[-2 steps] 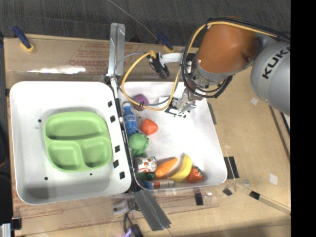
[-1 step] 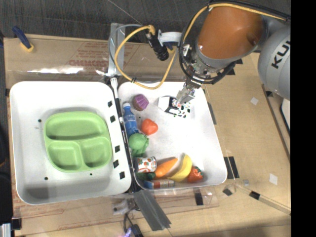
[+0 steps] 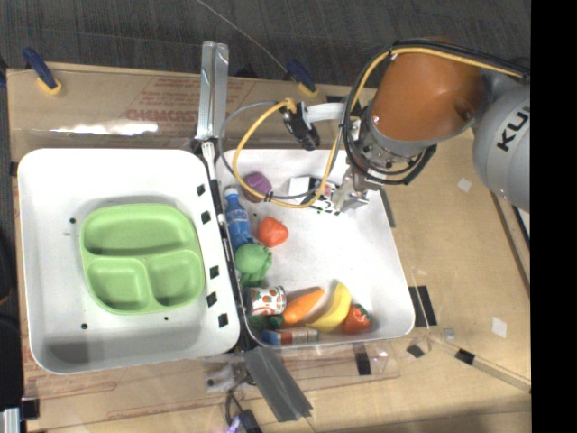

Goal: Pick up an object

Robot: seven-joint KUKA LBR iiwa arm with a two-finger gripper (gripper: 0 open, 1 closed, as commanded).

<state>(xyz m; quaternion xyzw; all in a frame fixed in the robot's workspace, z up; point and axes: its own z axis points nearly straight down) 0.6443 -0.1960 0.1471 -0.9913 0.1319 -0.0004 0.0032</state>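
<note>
Orange and small, the tomato-like toy (image 3: 273, 233) lies in the right bin (image 3: 383, 242) near the blue bottle (image 3: 236, 221) and green ball (image 3: 252, 262); such crowding could spoil a grasp. The gripper (image 3: 347, 197) hovers apart; its state I cannot tell.

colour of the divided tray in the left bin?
Light green divided tray, clear in the camera view.

Even overhead light falls on the bench, washing the white left bin (image 3: 36, 242) almost featureless. Glare streaks the clear film (image 3: 90, 129) taped along the far edge. A soft shadow pools in that bin's near corner. Focus is slightly soft throughout; the floor beyond stays dim.
</note>
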